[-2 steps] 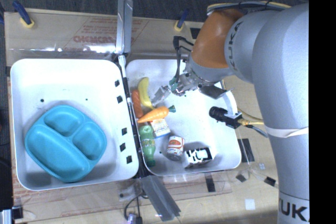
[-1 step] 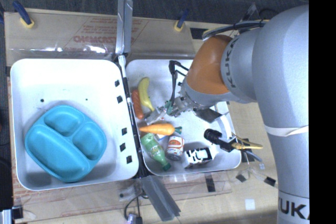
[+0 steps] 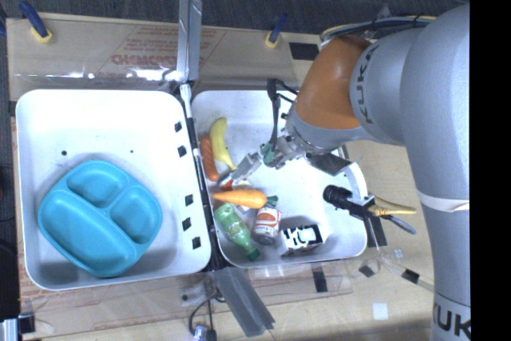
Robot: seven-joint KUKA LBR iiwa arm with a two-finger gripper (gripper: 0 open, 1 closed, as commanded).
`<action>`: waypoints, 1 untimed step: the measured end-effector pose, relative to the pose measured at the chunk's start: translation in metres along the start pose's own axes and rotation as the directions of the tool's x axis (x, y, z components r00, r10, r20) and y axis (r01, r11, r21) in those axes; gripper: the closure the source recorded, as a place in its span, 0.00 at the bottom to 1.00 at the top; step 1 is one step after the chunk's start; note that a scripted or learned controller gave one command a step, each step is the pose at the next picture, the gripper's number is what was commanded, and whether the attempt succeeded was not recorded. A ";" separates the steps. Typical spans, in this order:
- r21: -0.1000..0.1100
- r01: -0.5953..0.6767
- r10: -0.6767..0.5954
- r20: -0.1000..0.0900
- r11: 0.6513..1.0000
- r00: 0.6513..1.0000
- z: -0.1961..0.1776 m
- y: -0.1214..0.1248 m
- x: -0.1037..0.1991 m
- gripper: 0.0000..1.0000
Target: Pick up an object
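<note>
Nearest us in the right bin (image 3: 351,247): green bottle (image 3: 235,223), small can (image 3: 267,224), black-white box (image 3: 302,236). Just behind, a carrot (image 3: 239,197) lies crosswise; banana (image 3: 219,141) and second carrot (image 3: 208,159) crowd the left wall. End effector (image 3: 257,161) hovers over them; we cannot tell its opening. Blue divided plate (image 3: 97,216) sits in left bin (image 3: 32,124).

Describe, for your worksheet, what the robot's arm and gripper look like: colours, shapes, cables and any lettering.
The arm is built of thick, rounded grey segments with a glossy orange band above the wrist. Black KUKA lettering runs along the grey casing beside that band, and more lettering shows low on the arm. Thin dark cables loop over the wrist. The gripper is small, slim and metallic grey.
</note>
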State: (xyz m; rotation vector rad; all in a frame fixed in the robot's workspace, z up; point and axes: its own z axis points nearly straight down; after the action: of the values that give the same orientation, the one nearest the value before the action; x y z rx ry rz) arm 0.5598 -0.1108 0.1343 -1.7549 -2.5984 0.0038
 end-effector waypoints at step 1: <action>0.000 0.135 -0.135 -0.001 0.991 0.991 0.047 -0.041 0.014 0.00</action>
State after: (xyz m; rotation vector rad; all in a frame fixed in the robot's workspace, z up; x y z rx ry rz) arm 0.5160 -0.1129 0.0875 -1.5746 -2.7097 0.0028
